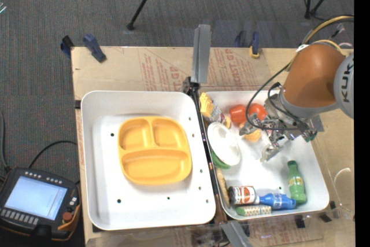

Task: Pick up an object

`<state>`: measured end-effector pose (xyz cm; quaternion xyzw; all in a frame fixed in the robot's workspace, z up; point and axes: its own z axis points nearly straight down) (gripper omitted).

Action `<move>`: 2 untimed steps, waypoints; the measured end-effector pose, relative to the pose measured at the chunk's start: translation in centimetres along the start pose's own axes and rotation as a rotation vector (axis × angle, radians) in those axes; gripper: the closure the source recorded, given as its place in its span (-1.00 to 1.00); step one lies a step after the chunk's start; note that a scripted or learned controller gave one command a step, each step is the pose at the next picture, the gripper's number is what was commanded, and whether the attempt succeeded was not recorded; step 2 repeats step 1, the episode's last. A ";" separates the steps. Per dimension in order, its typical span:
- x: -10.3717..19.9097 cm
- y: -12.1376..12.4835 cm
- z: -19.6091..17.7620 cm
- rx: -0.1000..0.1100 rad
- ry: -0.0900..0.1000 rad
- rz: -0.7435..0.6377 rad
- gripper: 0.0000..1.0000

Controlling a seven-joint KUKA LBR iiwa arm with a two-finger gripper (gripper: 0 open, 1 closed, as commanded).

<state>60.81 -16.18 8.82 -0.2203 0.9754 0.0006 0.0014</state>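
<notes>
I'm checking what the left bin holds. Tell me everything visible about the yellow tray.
The yellow tray is a glossy, plastic-looking divided plate with rounded corners and three compartments: two smaller ones at the far side, one long one nearer the camera. It lies flat and upright, slightly rotated, near the middle of the left white bin, resting on its floor. Nothing lies in it or touches it.

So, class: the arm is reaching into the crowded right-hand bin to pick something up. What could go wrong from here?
1. The end effector hangs among packed items: the red toy and white bowl sit close, so it might knock them or grab two.
2. The green bottle and blue bottle lie flat near the bin wall, which could block a grasp.
</notes>
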 end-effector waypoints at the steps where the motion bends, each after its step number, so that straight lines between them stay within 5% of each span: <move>1: -5.7 3.1 0.0 -0.002 -0.002 0.033 -1.00; 2: -5.7 3.1 0.0 -0.002 -0.002 0.033 -1.00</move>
